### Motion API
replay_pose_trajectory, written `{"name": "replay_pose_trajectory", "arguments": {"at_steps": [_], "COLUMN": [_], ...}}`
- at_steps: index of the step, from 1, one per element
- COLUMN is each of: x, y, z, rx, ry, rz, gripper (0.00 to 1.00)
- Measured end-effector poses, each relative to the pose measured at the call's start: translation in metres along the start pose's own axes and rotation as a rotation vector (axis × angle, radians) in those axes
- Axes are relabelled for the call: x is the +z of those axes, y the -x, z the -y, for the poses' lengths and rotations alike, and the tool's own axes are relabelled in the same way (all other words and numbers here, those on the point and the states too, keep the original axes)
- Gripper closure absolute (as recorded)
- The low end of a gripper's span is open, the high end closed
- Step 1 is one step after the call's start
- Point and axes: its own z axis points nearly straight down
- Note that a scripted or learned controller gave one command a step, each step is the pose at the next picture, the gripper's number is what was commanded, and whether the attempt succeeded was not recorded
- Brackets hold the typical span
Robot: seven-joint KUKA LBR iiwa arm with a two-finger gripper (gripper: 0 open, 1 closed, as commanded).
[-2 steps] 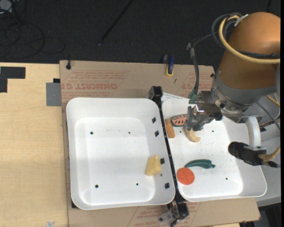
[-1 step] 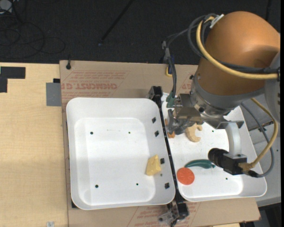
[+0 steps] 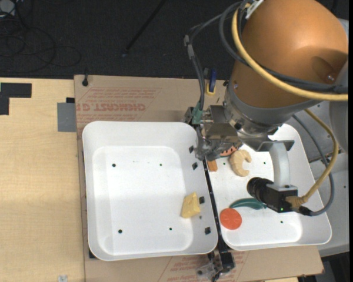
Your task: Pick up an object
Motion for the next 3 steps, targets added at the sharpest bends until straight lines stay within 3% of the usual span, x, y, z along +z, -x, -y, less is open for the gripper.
{"name": "replay_pose_trajectory", "arguments": {"at_steps": [1, 2, 3], "x": [0.011, 0.122, 0.091], "y": [0.066, 0.091, 0.206], "z": [0.007, 0.009, 0.008], "rx": [0.011, 0.008, 0.017], "ry": [-0.005, -0.016, -0.001], "rz": [0.004, 0.004, 0.006], "gripper": [1.0, 1.0, 1.0]}}
